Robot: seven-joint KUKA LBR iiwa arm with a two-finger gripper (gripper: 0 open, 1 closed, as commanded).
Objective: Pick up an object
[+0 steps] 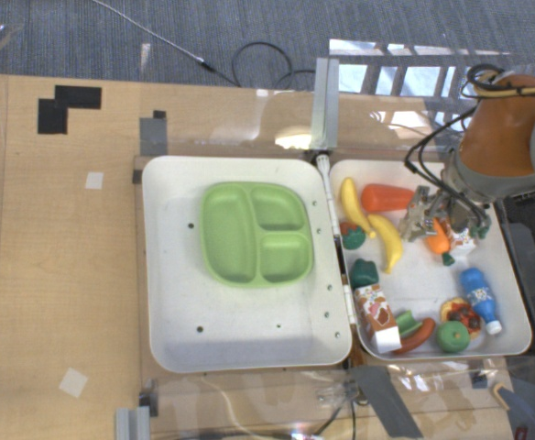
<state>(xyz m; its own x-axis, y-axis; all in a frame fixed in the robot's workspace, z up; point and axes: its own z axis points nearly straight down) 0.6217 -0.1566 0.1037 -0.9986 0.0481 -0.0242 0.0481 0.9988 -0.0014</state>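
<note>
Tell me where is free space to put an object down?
Free: the left bin floor around the green divided plate, especially its front edge. In the right bin, a small patch between banana and blue bottle. Crowded: its front corner and around the gripper.

Grey arm with orange band (510,136): cut off by right frame edge, upper right.
Two-finger gripper (442,220): finger state unreadable, metal parts blur into clutter.
Small orange toy piece (440,238): partly covered by gripper, shape unclear.
Right white bin (515,333): upper-right corner hidden under arm.
Red-labelled packet (374,308), lower centre-right: print too small to read.
Round multicoloured toy (460,313), lower right: kind indistinct.
</note>
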